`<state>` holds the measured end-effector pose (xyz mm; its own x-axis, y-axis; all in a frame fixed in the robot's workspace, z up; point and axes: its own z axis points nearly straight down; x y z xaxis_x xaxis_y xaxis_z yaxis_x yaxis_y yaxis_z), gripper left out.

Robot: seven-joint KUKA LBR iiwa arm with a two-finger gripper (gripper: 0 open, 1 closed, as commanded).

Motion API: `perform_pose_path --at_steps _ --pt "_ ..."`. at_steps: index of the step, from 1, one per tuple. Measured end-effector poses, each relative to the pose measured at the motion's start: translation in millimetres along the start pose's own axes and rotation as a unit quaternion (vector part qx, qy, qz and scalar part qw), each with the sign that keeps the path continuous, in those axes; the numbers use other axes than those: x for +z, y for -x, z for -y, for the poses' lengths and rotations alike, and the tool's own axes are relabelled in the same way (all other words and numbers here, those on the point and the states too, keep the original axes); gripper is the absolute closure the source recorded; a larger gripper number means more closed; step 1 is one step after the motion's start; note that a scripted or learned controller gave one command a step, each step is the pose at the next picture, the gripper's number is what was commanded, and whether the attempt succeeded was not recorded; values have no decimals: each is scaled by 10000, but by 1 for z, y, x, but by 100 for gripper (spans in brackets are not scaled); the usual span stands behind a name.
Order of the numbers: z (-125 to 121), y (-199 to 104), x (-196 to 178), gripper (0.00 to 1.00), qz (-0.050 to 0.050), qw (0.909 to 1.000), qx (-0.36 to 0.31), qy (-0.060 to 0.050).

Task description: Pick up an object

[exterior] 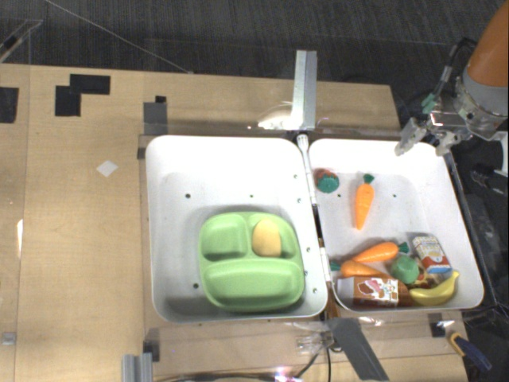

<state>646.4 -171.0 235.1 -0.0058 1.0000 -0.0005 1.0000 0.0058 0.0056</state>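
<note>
**A:** Getting anywhere with the pick yet?

**B:** Barely starting, judging by the layout. Hovering with the gripper (424,143) above the far right corner of the right bin (413,189), with fingers spread wide and clasping nothing.

**A:** Touching anything down there?

**B:** No. Hanging well apart from every toy.

**A:** Choosing among what, then?

**B:** Looking at an orange carrot (363,201) lying alone in the middle of that bin, with a red-and-green toy fruit (327,181) near it, beside the divider. Also looking at a crowded near end: a second carrot (374,253), a juice carton (374,290), a banana (436,290), a small carton (429,251), and something green (406,269) wedged between them, too small for naming.

**A:** And on the other side?

**B:** Seeing a green divided plate (250,281) in the left bin (207,173), with a yellow fruit (267,237) sitting in its upper right compartment.

**A:** Leaving how much to do?

**B:** All of it, most likely: settling on a target, travelling over it, descending, closing, lifting. Probably favouring the lone carrot, as the closer item and clear of neighbours. Risking a pinch on two things at once by going for the pile.
</note>
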Motion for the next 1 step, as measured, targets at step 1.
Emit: perform_pose_path --at_steps 1 --pt "12 9 -41 0 12 9989 -474 13"
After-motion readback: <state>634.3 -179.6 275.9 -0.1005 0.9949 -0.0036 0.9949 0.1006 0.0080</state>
